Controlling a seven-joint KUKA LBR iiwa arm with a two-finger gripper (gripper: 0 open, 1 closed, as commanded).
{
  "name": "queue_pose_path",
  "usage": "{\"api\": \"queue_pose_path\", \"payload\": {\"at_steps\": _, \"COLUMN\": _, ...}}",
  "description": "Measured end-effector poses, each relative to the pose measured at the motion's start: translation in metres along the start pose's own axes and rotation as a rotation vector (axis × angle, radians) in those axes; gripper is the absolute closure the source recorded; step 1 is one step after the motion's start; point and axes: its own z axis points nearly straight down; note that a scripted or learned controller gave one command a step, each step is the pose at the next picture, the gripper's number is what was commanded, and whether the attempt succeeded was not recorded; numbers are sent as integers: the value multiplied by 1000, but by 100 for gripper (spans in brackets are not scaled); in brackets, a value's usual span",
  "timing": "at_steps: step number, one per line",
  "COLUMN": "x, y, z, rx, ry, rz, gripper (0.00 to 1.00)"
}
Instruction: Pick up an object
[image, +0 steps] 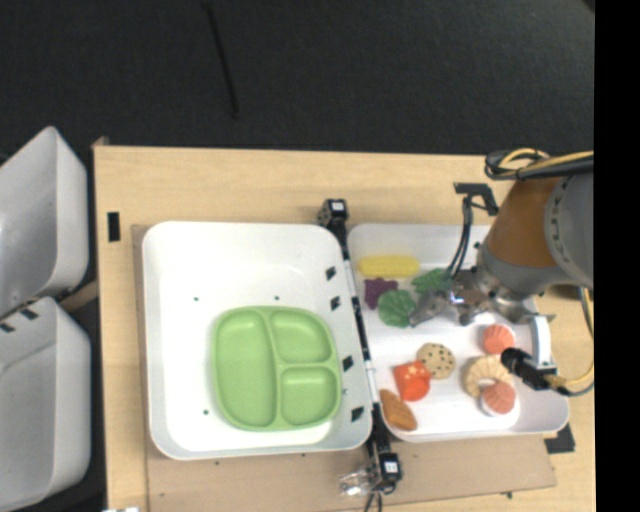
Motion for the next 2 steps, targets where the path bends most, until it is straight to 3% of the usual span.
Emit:
{"api": "queue_pose_path", "payload": {"at_steps": 1, "x": -1, "y": 1, "z": -11, "rx": -3, "ry": 0, "rz": 6, "gripper": 100}}
{"api": "queue_pose_path", "payload": {"at_steps": 2, "x": 2, "y": 1, "z": -74, "rx": -6, "ry": -1, "rz": -6, "gripper": 100}}
